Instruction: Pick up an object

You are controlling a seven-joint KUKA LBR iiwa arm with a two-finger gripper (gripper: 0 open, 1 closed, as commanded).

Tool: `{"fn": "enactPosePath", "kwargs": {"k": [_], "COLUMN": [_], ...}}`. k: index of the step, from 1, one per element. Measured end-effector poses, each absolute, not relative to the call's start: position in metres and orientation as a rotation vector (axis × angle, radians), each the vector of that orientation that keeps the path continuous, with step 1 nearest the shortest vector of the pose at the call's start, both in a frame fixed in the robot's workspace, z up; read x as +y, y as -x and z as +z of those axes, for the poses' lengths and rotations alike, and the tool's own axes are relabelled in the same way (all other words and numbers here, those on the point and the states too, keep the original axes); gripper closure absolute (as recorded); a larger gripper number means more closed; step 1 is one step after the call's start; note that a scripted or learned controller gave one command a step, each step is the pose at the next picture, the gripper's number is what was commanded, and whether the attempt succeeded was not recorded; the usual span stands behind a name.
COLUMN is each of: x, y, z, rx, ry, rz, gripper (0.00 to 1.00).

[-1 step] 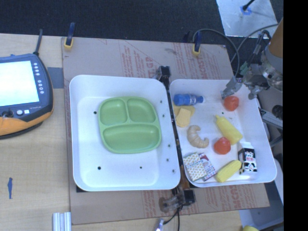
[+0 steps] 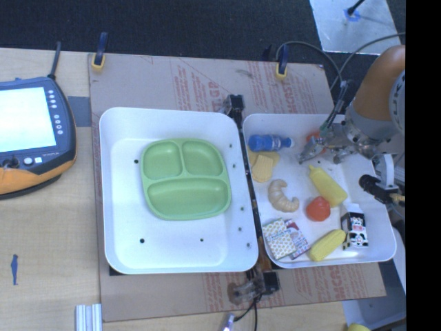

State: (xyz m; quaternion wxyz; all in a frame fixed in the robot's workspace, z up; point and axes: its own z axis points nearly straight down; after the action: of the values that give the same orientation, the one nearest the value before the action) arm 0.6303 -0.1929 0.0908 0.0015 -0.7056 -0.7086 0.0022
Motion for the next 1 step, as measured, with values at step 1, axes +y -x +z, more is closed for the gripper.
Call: {"fn": "enactPosePath", "kwargs": {"k": [1], "x": [-0.1771], "y": [-0.6564], "z": [0.0923], "rx": [-2.225], "ry": [2.215], "rz": [0.002], "gripper": [0.0]}}
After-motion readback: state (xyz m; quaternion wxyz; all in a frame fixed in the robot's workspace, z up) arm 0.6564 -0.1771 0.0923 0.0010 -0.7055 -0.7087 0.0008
